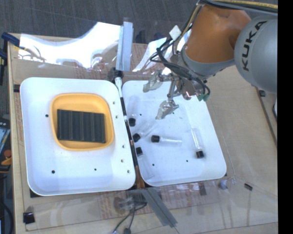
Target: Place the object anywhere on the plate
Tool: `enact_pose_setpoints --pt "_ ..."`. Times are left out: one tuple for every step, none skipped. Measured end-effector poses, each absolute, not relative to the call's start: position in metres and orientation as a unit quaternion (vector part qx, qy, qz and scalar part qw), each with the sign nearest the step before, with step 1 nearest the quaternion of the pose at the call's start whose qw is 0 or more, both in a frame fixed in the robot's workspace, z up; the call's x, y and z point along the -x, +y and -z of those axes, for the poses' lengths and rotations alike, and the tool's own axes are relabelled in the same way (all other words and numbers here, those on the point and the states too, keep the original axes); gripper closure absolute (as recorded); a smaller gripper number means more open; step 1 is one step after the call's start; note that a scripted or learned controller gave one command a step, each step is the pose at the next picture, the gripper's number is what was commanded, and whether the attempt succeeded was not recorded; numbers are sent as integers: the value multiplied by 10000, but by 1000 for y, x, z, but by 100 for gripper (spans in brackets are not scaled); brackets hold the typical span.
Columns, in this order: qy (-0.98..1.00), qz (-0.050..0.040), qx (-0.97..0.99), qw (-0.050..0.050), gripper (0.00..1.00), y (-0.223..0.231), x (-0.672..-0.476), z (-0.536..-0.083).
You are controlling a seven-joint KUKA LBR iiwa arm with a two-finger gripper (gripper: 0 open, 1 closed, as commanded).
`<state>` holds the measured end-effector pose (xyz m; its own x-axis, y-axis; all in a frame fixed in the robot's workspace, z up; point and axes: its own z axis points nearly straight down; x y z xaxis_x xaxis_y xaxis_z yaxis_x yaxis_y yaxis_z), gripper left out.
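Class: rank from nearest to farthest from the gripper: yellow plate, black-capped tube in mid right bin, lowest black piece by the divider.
1. Black-capped tube, right bin, just below the gripper.
2. Black piece, right bin's left edge.
3. Yellow plate, left bin.

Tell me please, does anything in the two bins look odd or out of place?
Nothing looks spilled or broken. One tube lies flat in the right bin, a second tube nearer its right wall, each pointing a different way. The plate sits flat in the left bin. The tool hangs over the right bin.
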<state>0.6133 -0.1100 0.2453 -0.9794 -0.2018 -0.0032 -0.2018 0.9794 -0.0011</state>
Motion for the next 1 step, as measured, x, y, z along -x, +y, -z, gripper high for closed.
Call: enact_pose_setpoints --pt "9730 -4 2307 -7 0 -78 -589 -241"
